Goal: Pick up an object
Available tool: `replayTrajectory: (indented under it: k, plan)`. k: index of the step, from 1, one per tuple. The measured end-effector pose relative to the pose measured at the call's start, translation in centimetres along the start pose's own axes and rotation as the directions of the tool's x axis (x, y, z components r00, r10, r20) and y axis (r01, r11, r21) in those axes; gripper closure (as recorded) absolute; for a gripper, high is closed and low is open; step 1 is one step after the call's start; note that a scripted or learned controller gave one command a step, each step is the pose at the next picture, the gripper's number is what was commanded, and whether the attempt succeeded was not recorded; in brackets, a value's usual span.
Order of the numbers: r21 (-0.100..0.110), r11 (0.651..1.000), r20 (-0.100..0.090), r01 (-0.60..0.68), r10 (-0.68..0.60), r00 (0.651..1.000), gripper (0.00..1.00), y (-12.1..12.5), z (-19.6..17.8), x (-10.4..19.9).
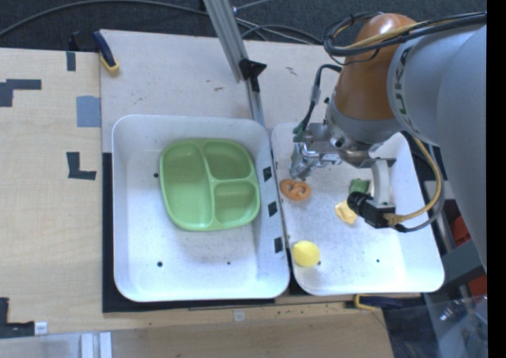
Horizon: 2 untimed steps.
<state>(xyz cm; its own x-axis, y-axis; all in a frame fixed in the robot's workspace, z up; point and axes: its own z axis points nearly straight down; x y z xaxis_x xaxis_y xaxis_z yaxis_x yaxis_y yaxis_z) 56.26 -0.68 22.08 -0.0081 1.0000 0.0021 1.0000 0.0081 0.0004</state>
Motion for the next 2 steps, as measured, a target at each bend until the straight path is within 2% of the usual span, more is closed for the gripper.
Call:
replayTrajectory:
  k: [1,2]
  plan:
    - [0.001,1.0,0.0,-0.001,0.001,1.0,1.0,1.3,-1.0,4.9]
    - [0.001,1.0,0.0,-0.001,0.001,1.0,1.0,4.1,-1.2,10.2]
